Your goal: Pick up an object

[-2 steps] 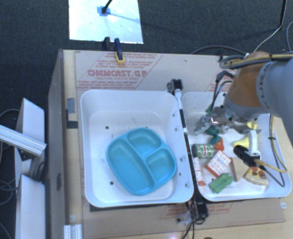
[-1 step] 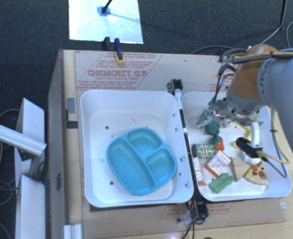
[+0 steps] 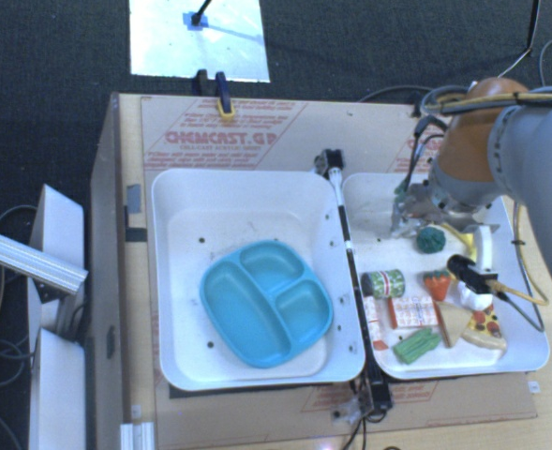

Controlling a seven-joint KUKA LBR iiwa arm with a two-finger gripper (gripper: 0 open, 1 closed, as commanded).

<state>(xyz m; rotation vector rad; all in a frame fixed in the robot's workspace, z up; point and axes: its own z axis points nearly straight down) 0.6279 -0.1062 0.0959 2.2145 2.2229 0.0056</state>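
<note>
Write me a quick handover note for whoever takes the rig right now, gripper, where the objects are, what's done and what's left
Gripper: low in the right bin, near its back left part; finger state can't be read, nothing seen held.
Objects, all in the right bin: green ball-like item just right of the gripper; small can, carrot, pizza slice, green piece toward the front.
Left bin: blue divided plate.
Done: arm is down in the bin.
Left: grasp an object and lift it.
</note>
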